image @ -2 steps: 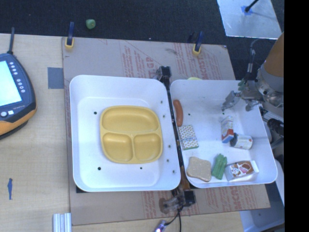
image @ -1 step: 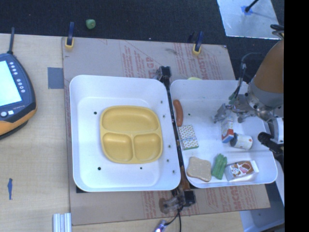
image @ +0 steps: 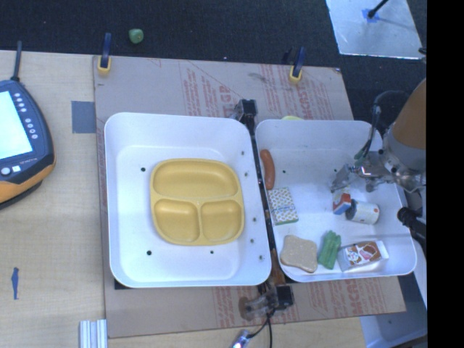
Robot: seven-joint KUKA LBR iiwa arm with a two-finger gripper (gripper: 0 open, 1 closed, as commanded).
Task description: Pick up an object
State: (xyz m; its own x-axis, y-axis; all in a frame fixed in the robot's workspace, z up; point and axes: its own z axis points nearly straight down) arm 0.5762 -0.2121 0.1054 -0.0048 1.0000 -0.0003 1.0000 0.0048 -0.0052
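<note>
A wooden bench (image: 51, 267) stands on a dark floor, and a sheet of brown cardboard (image: 217, 93) is fixed on it with two clamps at the far edge. On the cardboard two shallow white bins lie side by side. The left bin (image: 123, 194) holds a yellow tray (image: 196, 200) with three compartments, lying flat in the middle. At the left edge of the bench rests a control pendant (image: 18, 140) with a screen.

The right bin (image: 312, 140) holds several small things. A sausage (image: 267, 168) lies along its left wall, and just below it is a small patterned packet (image: 283, 205). Near the front wall a slice of bread (image: 299, 253) lies beside a green piece (image: 330, 249), and to the right of these is a flat red-and-white carton (image: 362, 255). A white cup (image: 362, 212) lies on its side in the right part of the bin, with a small red and blue thing touching its left end.

The arm reaches in from the right, and the gripper (image: 355, 176) hangs over the right bin, just above the white cup. Its metal fingers (image: 342, 180) stand apart, released, and nothing is seen between them.
</note>
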